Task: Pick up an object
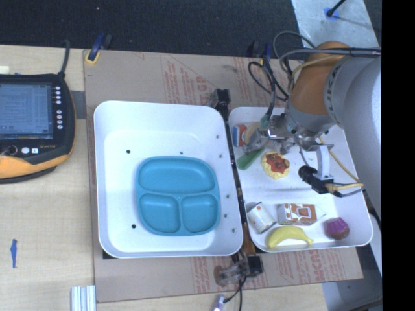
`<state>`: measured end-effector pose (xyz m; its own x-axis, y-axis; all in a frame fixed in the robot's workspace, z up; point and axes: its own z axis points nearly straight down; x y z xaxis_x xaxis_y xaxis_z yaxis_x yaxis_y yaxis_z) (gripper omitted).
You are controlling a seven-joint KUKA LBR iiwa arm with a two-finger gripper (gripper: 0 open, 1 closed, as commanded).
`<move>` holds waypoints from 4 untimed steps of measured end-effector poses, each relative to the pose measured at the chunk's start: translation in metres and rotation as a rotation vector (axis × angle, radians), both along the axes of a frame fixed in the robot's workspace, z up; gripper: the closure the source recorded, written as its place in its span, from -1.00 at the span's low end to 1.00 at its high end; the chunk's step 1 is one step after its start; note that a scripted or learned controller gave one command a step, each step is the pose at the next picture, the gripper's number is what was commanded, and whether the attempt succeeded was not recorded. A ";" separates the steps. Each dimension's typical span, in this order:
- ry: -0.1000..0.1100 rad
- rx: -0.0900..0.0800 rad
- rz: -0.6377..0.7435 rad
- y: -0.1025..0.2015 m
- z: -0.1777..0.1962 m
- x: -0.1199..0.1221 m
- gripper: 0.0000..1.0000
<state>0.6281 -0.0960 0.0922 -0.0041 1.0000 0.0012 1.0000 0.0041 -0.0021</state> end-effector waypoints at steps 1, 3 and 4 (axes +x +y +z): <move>0.014 0.002 0.003 -0.008 -0.001 0.026 -1.00; 0.010 0.001 0.000 -0.030 -0.001 0.026 -1.00; 0.015 0.011 0.001 -0.042 -0.002 0.026 -1.00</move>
<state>0.6545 -0.1384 0.0904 -0.0053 0.9999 0.0121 0.9998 0.0055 -0.0166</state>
